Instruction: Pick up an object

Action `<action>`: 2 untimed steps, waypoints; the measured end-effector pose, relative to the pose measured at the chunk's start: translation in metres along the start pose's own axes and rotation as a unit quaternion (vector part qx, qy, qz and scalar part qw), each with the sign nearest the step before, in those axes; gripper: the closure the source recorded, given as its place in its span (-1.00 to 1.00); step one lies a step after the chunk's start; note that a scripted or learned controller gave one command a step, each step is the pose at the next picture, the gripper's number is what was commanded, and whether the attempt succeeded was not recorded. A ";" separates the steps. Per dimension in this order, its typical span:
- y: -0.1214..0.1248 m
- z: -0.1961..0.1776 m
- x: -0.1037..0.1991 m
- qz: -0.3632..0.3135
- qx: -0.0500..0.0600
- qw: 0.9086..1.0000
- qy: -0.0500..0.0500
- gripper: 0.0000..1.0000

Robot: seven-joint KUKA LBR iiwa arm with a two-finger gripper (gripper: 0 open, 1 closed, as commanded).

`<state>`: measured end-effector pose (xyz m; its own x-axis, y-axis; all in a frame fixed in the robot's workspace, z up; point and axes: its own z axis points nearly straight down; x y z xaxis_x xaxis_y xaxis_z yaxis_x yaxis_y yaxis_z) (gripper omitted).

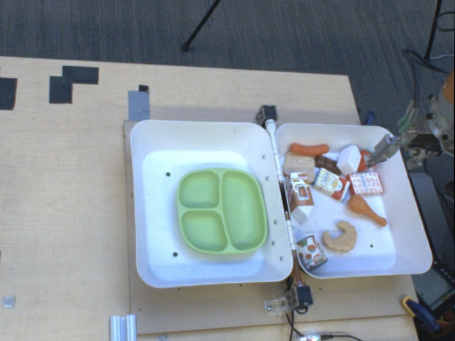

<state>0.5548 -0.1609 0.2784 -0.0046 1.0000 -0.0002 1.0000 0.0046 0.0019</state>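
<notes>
At the far right corner of the right bin [405, 212], the gripper [384, 150] is seen reaching in from the right, its grey tip slanted down over the bin's rim. Whether anything is pinched there cannot be told, and nothing is seen lifted clear of the pile.

Just left of the tip, a white block [348, 158] and a red-and-white carton [367, 184] lie close together, with a brown bar [327, 165] touching them. Farther left, an orange sausage [308, 149] rests along the far wall, and a toy drumstick [366, 209] lies nearer the middle. A croissant [340, 237] and a small can [311, 251] sit toward the near side.

The items are crowded in the far half, so a candidate for picking is judged to be among those beside the tip; neighbours may be nudged.

The left bin [153, 204] holds a green divided tray [220, 212], set flat at its centre, apparently as a place for sorted things. Both bins rest on the wooden desk [64, 204].
</notes>
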 end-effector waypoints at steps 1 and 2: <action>-0.002 0.158 -0.045 0.001 0.002 1.000 0.000 -1.00; -0.026 0.192 -0.033 0.001 -0.002 1.000 -0.001 -1.00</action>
<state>0.5295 -0.1937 0.0863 -0.0017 1.0000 -0.0017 1.0000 0.0018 0.0059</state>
